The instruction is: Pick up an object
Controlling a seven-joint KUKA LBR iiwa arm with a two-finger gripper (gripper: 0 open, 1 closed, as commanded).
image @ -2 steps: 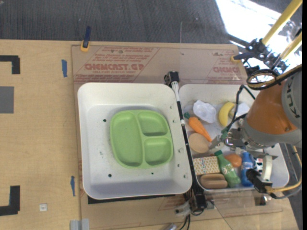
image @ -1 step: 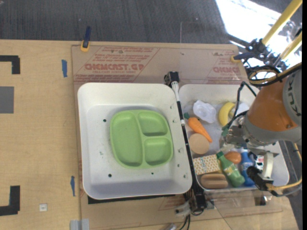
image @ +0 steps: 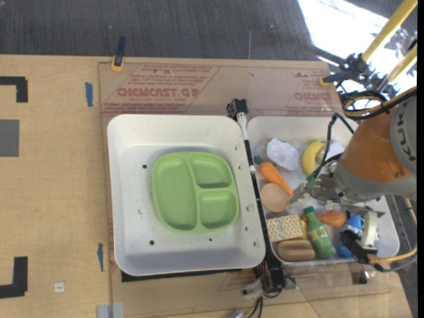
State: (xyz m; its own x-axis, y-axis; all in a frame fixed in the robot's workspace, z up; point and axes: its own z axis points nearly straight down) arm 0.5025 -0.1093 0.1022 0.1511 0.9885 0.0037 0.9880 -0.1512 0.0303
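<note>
From my feed, the left bin [image: 126,197] holds a green divided plate [image: 195,191], while the right bin [image: 391,240] holds a carrot [image: 275,176], an egg [image: 273,197], a cracker [image: 286,228], a green bottle [image: 318,232], a bread roll [image: 295,249] and a banana [image: 312,156]. The arm [image: 374,154] reaches low over the right bin, its gripper [image: 317,189] beside the egg; I cannot tell its state. The board behind reads "CHEMCAST".

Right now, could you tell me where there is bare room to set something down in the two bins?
The left bin has bare floor around the green tray. The right bin is crowded: carrot, egg, bottle and the arm over it.
</note>
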